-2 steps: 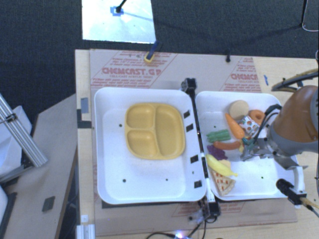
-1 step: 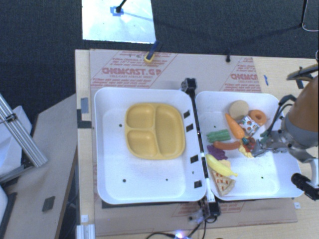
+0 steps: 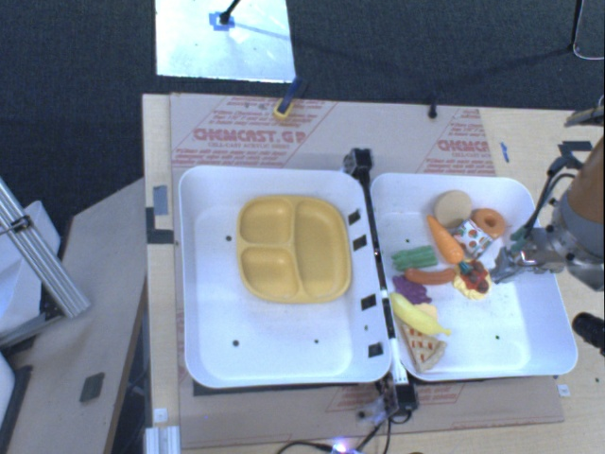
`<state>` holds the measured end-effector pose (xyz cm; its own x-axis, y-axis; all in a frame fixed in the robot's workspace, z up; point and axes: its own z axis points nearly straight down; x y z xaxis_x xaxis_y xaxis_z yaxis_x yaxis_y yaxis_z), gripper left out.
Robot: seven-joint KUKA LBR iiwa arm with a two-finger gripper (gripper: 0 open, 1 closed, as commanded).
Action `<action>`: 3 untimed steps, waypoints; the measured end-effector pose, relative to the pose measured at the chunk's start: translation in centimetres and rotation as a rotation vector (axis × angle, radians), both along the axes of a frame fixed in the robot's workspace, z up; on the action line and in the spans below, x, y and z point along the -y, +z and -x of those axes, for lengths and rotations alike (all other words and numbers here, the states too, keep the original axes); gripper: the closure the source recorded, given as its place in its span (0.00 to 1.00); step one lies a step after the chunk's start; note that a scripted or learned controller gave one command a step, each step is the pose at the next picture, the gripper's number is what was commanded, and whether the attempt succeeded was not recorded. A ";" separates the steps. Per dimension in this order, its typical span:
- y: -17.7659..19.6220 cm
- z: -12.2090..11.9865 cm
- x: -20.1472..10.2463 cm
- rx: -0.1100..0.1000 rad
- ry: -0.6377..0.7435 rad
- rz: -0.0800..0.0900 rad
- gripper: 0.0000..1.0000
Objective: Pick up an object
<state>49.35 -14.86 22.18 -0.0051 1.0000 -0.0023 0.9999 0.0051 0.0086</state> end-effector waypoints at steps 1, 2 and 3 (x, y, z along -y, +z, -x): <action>0.2 -0.1 0.0 -0.006 -0.001 -0.002 1.00; -0.7 -0.9 -5.4 -0.006 0.004 -0.003 1.00; -0.3 -2.8 -9.9 -0.006 0.005 -0.004 1.00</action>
<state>52.14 -4.93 21.84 -0.0096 1.0000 0.0014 0.9999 0.0096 0.0030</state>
